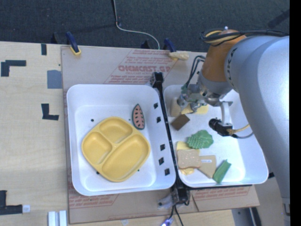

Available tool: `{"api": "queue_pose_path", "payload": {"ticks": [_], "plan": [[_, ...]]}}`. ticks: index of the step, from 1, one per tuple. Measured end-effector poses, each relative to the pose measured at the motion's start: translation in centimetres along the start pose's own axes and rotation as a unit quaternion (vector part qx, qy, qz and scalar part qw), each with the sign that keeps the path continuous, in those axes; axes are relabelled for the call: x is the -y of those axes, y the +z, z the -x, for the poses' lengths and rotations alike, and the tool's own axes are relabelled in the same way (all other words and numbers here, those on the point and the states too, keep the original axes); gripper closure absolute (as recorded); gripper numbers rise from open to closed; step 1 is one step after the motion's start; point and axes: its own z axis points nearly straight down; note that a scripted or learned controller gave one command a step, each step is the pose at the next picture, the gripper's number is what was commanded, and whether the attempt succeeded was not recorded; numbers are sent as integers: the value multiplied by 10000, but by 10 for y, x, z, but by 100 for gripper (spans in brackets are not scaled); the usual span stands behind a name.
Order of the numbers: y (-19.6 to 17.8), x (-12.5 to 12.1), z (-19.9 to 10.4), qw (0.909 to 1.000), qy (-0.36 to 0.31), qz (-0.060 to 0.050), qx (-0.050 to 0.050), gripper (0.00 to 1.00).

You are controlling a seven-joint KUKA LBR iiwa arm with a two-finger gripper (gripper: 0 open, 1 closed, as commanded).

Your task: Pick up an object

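Note:
My gripper [187,102] reaches down into the far left part of the right bin [254,159]. It hovers right over a pale yellow piece [175,109] and a yellow cheese-like piece [201,109]. A brown block [180,122] lies just in front of it. Nearer the front lie a green leafy piece [200,139], a toast-like slab [189,159], a tan slab [207,164] and a green stick [221,171]. The arm's grey body with its orange band [217,62] covers the bin's right side.
The left bin [75,126] holds a yellow divided plate [115,148] and a watermelon slice [138,117]. A black divider with clips [163,126] runs between the bins. A black cable connector [221,126] hangs over the right bin. Cardboard lies under both bins.

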Motion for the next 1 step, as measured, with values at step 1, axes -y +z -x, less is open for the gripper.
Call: {"api": "queue_pose_path", "payload": {"ticks": [1], "plan": [[-94,60,-10,10000,9,8,-1,100]]}}
